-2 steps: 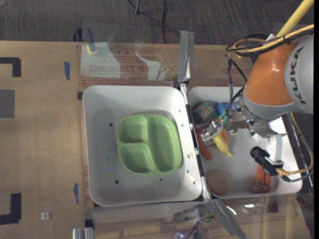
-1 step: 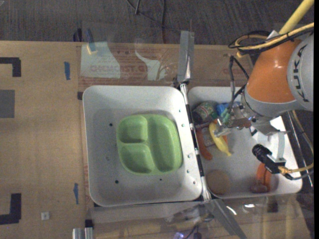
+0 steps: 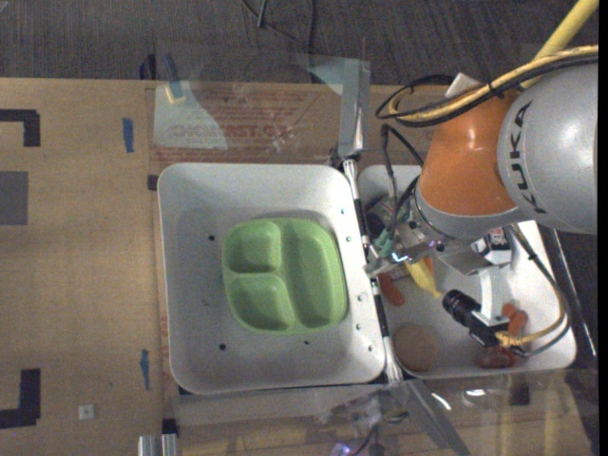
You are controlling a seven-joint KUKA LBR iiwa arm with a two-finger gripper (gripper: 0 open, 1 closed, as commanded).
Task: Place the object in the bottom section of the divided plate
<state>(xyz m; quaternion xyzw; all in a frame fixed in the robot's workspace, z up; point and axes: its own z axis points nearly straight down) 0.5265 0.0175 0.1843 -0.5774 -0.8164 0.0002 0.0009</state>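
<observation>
Grey and orange, the arm (image 3: 494, 160) leans over the right bin (image 3: 560, 350), and its bulk covers the gripper (image 3: 404, 255); whether the jaws are spread or pressed together cannot be told. Just below that spot lie a yellow piece (image 3: 421, 275) and a small red-orange piece (image 3: 393, 293); which one is the task's object cannot be told. Nearer the bin's front rests a round brown item (image 3: 415, 347), with small orange bits (image 3: 513, 323) toward the right. The left bin (image 3: 190, 350) carries the green divided plate (image 3: 285, 274). Both bins sit on the tan surface (image 3: 76, 283).
</observation>
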